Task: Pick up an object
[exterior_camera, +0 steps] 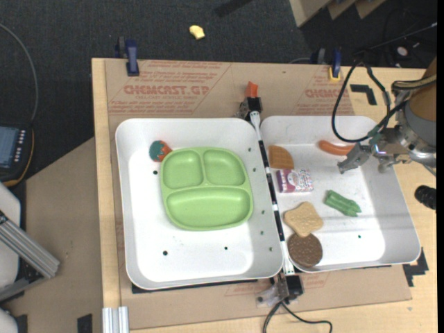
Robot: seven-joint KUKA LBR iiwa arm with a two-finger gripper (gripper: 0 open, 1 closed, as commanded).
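End effector (pixel 355 159) sits at the right of the frame, over the upper part of the right bin (pixel 399 245), and its two grey fingers look spread apart with nothing between them.

Working left to right: the left bin (pixel 135 207) carries a green divided plate (pixel 206 188) in its middle, with a small red-and-teal ball (pixel 159 150) just beside the plate's upper left corner. Along the right bin's left side lie a tan biscuit (pixel 281 157), a pink-and-white packet (pixel 295 180), a toast slice (pixel 304 218) and, touching its lower edge, a brown round patty (pixel 305 249). Further right is a green pepper piece (pixel 342 203), and above it an orange sausage (pixel 336 146) just beside the fingers.

The sausage seems the likeliest target, being nearest. Its long axis runs nearly across the frame, left end slightly higher, right end dipping toward the fingers. For a sound grasp, I judge the fingers should close across its narrow width, at right angles to that axis, centred on its middle rather than an end, and low enough to get round the curved sides so it does not roll or squirt out. The pepper piece, lying on a similar slant from upper left to lower right, would want the same treatment.
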